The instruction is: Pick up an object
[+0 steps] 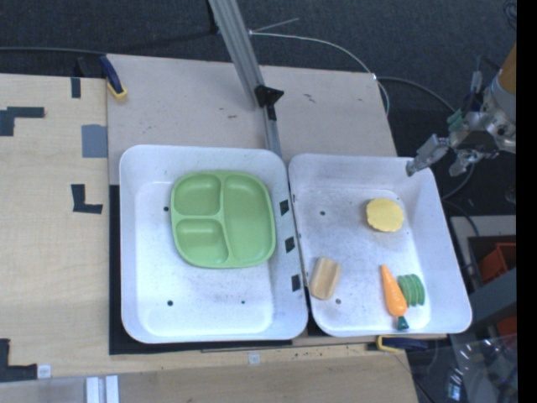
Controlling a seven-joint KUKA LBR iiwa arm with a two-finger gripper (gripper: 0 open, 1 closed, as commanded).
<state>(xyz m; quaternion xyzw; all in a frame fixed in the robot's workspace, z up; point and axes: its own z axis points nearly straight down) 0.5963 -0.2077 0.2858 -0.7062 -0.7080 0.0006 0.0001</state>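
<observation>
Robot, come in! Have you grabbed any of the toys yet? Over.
Gripper open, above the right bin's far right corner, holding nothing. Yellow disc nearest, untouched; carrot, green piece, tan block further off. Nothing in the way.

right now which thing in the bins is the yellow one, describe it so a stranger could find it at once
Look at the right-hand white bin, the one without the green plate. In its far half, toward the right wall, lies a flat round yellow disc, on its own. Its neighbours sit nearer the front edge: a tan block and an orange carrot beside a green piece; none is round or yellow.
</observation>
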